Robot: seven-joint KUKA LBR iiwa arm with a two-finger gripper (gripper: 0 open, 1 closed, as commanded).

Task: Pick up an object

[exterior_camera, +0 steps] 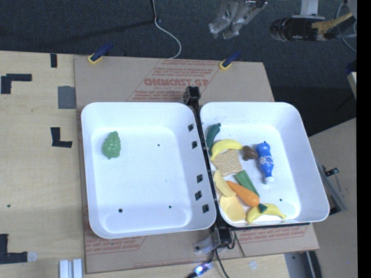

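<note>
My gripper (227, 28) hangs high at the top of the view, above the bench's far edge and well away from both bins. The right bin (290, 123) holds a heap of toy food: a banana (225, 147), a cracker (228, 163), a carrot (244, 194), a green pepper (212, 133), a blue bottle (265, 160), a small brown piece (250, 152) and a second banana (265, 213). In the left bin (139, 213) a green leafy toy (112, 145) lies alone near the left wall.
Both bins rest on a cardboard sheet (174, 83) on the wooden bench. A white cable (164, 28) runs over the dark floor at the back. Blue-yellow clips (99, 53) hold the sheet's far corners.
</note>
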